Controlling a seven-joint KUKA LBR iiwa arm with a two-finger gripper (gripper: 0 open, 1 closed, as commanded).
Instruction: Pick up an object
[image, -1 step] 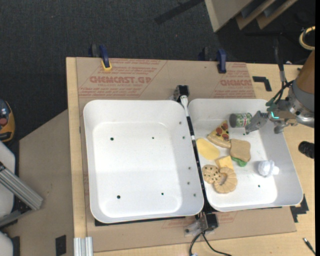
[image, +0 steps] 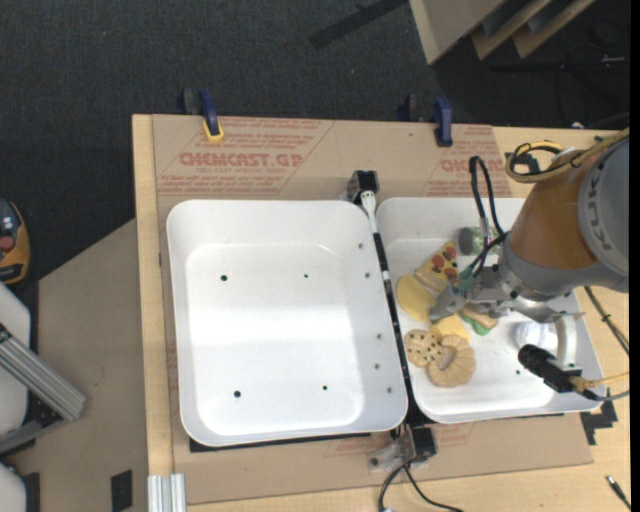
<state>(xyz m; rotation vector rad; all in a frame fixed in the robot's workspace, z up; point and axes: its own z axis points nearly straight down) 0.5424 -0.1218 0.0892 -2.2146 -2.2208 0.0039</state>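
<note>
The right bin (image: 480, 400) holds a cluster of small toy foods: a pale yellow piece (image: 412, 293), a spotted round cookie (image: 424, 347), a tan round piece (image: 452, 366), a yellow block (image: 450, 328), a red and tan item (image: 443, 266) and a small grey object (image: 469, 239). My gripper (image: 462, 302) is down among these objects, just right of the pale yellow piece, under the grey and orange wrist (image: 545, 235). The wrist covers part of the pile.
The left bin (image: 190, 300) lies beside it, white with a few dark dots. Both bins rest on a brown board (image: 250, 150) held by blue clamps (image: 208, 110). Black cables (image: 485, 200) hang near the wrist.
</note>
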